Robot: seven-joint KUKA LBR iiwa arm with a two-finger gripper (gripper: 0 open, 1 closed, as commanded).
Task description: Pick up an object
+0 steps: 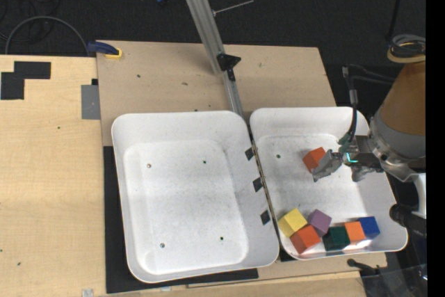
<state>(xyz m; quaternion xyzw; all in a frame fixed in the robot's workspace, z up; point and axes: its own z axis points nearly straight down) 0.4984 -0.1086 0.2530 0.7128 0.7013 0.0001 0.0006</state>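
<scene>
Wooden tabletop [278,73] carries two shallow white bins, and every place below is given from the right bin [292,123]. To its left, touching along a shared edge, sits the left bin [139,132]. Over the right bin's right rim reaches the grey arm [407,115], its end effector [332,165] low over the bin's middle. An orange block [314,158] lies at that middle, right against the finger tips; whether the fingers are spread or closed, or actually grip it, I cannot tell. Along the bin's near wall huddle smaller blocks: yellow [293,220], purple [320,220], red-orange [305,238], green [336,238], orange [355,230] and blue [370,226].

The orange block looks light, rigid and smooth-faced, not fragile; two opposite flat sides seem the best hold, since a corner pinch would likely slip.
</scene>
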